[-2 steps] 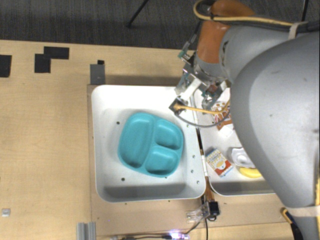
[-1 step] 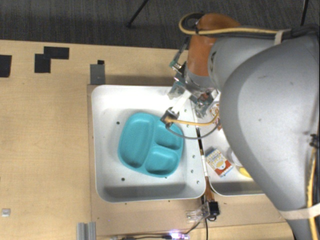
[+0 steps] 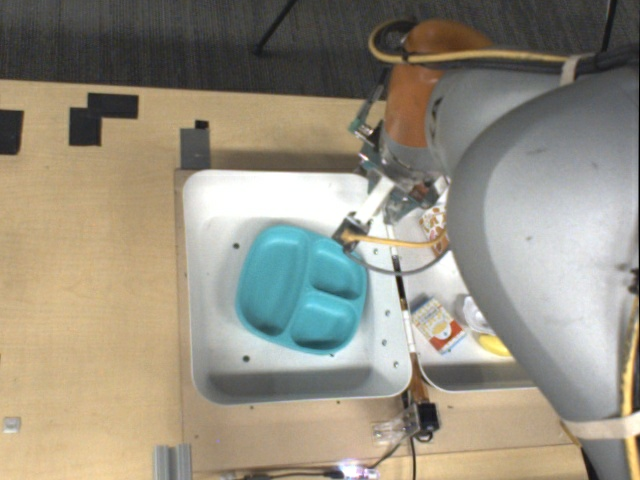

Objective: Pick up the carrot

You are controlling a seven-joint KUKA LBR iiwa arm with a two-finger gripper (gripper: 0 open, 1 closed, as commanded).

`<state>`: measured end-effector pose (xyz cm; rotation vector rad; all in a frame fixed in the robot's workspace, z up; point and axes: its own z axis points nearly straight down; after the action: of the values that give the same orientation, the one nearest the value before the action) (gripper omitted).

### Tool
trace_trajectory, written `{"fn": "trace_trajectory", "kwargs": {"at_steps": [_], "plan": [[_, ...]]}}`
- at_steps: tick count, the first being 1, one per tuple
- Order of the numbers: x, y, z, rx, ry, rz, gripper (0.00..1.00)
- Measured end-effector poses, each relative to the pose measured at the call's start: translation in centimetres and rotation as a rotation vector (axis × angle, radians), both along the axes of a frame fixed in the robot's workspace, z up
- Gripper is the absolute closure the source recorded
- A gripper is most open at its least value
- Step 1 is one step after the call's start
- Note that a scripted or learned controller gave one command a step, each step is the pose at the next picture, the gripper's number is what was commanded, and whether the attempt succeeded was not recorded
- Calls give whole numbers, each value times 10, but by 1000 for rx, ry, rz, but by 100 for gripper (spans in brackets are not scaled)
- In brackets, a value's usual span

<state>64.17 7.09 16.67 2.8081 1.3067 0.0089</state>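
My gripper (image 3: 398, 186) hangs over the wall between the two white bins, near their far end, below the orange wrist band (image 3: 408, 98). The big grey arm (image 3: 540, 228) covers most of the right bin (image 3: 455, 378) and hides what lies under it. No orange carrot shape can be made out among the things I see there.
A teal divided plate (image 3: 300, 288) lies in the left bin (image 3: 215, 268). At the right bin's near-left corner I see a small red and white box (image 3: 437, 326), a yellow piece (image 3: 493, 345), a white item (image 3: 471, 313) and a patterned item (image 3: 434, 222).
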Motion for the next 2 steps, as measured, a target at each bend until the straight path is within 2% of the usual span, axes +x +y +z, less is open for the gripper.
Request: {"fn": "trace_trajectory", "kwargs": {"at_steps": [1,2], "plan": [[-43,-42,126,44,12,-285,100],[-43,-40,124,43,16,-282,0]]}}
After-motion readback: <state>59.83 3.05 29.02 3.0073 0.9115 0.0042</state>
